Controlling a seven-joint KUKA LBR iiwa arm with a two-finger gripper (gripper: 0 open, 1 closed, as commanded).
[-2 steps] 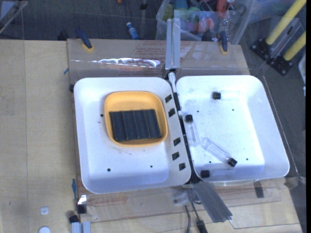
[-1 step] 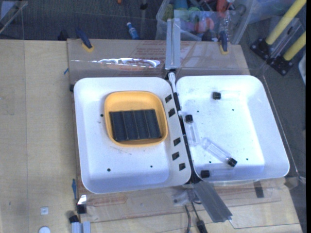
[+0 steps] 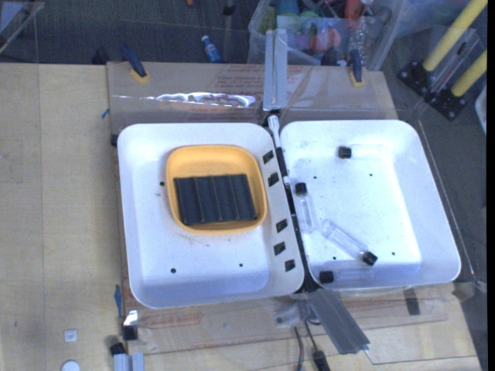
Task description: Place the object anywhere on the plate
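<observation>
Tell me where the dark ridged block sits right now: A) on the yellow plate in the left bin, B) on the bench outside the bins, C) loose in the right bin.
A: the dark ridged block lies flat on the yellow plate, inside the left bin.

The plate (image 3: 216, 185) is yellow-orange, and the ribbed slab (image 3: 216, 199) on it is dark grey, nearly black, crossed by darker grooves running in stripes. Both bins are white: the left bin (image 3: 147, 261) has a few small black dots, and the right bin (image 3: 402, 207) is speckled with fine dark flecks. The tubes (image 3: 344, 239) in the right bin are clear with black caps. The desk (image 3: 54, 207) is pale tan wood.
</observation>
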